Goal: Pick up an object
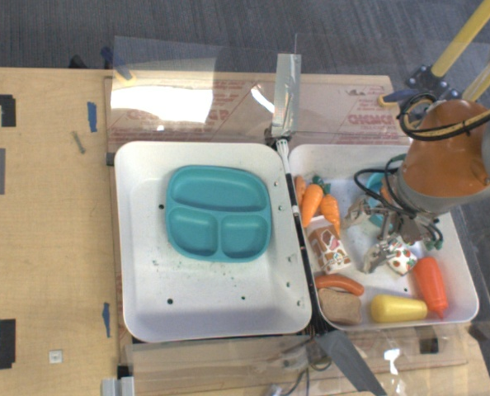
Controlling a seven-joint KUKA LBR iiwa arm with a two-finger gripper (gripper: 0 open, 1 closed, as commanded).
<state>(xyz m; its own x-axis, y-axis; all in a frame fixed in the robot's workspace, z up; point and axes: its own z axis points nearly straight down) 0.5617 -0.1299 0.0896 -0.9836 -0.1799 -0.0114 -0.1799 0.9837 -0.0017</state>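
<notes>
Claw (383, 252) lowered into right bin (464, 304), arm (443, 151) above.

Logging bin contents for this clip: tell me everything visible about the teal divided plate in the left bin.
The teal plate is a rounded-rectangle tray of what looks like smooth matte plastic, with three compartments: one long one along the far side and two smaller ones nearer the camera, split by raised ridges. It lies flat and right side up on the floor of the left bin, somewhat toward the far side. Its compartments hold nothing. Only the bin floor touches it; the gripper is over the right bin.
</notes>
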